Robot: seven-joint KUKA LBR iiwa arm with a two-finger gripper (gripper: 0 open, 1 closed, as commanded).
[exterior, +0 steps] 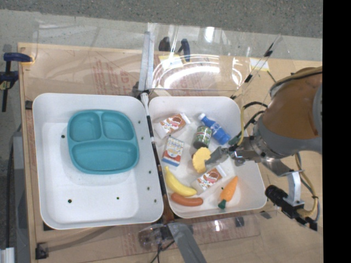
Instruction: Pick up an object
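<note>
Since the gripper [218, 155] hangs low in the right bin [249, 199], its nearest target is the yellow toy fruit slice [201, 159], just beside its tip on the side away from the arm. Finger spread: cannot tell; nothing visibly held.

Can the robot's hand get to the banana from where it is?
Probably yes. The hand hangs over the right bin, by the yellow slice. The banana lies just beyond, with nothing on top of it, though the hot dog lies close beside it.
</note>
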